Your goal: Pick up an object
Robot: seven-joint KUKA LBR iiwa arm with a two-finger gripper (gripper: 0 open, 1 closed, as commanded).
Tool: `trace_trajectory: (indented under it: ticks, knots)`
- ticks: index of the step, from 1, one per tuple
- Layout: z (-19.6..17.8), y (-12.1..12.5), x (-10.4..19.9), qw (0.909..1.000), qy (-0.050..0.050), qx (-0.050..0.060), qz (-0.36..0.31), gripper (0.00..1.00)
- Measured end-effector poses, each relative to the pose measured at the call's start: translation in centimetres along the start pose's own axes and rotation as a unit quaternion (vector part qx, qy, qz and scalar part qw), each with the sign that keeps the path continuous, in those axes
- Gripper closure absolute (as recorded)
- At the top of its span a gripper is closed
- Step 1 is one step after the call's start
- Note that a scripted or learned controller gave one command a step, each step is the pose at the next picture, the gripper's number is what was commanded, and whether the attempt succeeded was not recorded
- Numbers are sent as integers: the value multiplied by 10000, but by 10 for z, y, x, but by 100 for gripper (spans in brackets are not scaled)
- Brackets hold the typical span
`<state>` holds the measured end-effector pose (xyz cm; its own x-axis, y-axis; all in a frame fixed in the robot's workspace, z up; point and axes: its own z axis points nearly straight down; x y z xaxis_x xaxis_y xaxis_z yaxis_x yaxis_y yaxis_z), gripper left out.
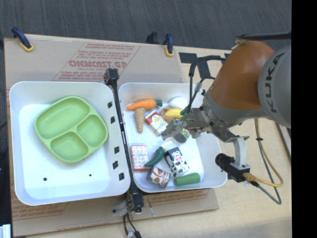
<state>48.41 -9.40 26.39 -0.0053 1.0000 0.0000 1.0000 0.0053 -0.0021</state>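
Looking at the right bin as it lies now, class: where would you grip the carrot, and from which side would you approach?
Grip the carrot across its thick orange middle, coming straight down from above. It lies flat, roughly left to right in the camera view, green tip to the right, so fingers should close across its narrow width. Its upper side looks free; the tapered brown piece lies close below.

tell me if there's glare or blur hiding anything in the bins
Camera view: even light, no strong glare on the shallow white right bin; soft focus blurs the small carton labels; the grey arm's gripper shades the toys beneath; green divided plastic plate reads clearly.
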Motion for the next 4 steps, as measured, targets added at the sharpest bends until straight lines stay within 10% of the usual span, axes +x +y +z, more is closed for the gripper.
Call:
trace_trajectory:
  ticks: [1,2,4]
  knots:
    - [150,-4,-33,10000,-25,-69,-4,0]
    - [138,-2,-34,10000,-36,-88,-32,100]
    - [117,0,-34,9999,-52,-96,-91,100]
